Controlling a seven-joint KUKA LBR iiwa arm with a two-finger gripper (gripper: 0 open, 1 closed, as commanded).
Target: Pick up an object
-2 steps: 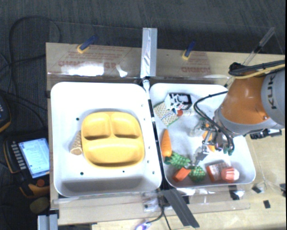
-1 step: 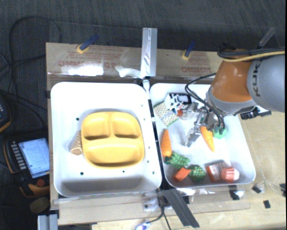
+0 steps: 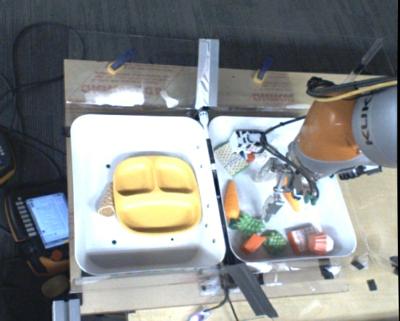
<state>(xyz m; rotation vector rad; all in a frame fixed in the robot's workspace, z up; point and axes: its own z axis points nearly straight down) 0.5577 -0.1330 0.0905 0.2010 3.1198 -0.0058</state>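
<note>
The tool (image 3: 278,202) hangs low in the right bin (image 3: 340,206), fingers apart and gripping nothing. A small orange piece (image 3: 292,200) lies just beside it. The carrot (image 3: 231,200) rests further left — green toys (image 3: 248,223) and a red-white block (image 3: 310,240) lie below. Far left, a yellow tray (image 3: 157,192).

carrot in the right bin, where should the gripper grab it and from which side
Probably across the middle of the carrot, coming straight down from above. It lies flat and lengthwise beside the bin's left wall, so the fingers should close across its narrow width; the green toy at its lower end crowds that tip.
</note>
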